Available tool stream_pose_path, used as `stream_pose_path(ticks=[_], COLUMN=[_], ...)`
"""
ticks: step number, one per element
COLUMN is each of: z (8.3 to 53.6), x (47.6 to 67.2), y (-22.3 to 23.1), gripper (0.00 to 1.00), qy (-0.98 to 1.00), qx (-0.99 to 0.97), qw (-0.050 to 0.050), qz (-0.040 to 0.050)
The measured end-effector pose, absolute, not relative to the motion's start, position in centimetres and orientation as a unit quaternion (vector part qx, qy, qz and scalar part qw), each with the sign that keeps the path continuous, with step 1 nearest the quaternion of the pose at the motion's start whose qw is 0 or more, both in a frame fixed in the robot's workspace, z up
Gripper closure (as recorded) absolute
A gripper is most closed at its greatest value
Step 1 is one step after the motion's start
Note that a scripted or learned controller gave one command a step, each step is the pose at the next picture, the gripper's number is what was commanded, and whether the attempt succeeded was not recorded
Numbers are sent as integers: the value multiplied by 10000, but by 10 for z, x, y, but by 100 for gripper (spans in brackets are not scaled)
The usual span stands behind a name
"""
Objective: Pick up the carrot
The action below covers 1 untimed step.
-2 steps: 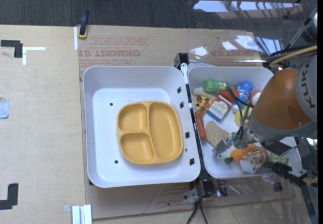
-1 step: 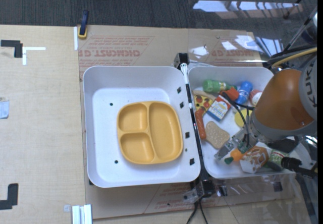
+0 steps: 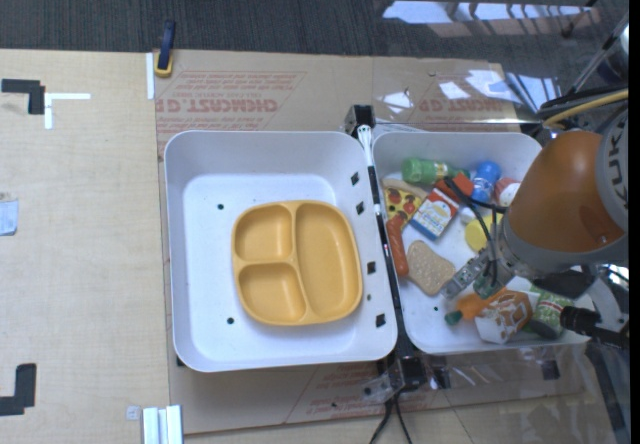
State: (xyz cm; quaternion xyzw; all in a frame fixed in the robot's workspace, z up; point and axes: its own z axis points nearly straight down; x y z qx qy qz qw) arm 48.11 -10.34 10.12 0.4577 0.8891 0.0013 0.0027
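Your landmark is the right bin (image 3: 420, 332), the one crowded with toy food. The carrot (image 3: 470, 308) lies near that bin's front wall, its green top pointing toward the bin's left side, just in front of the slice of bread (image 3: 430, 267). Your end effector (image 3: 478, 274) hangs low over the same bin, directly behind the carrot and just right of the bread; whether it is spread or pressed together you cannot tell from this angle, and nothing is visibly pinched. A hot dog (image 3: 398, 244) lies along the bin's left wall. The left bin (image 3: 200, 332), beside it, holds a yellow divided plate (image 3: 297, 262) in its middle.
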Motion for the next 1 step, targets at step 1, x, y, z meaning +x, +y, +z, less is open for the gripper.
stream_pose_path(ticks=[1], z=[192], x=[479], y=[-87], gripper=[100], qy=[7453], qx=[6667], qw=[15], qz=[0])
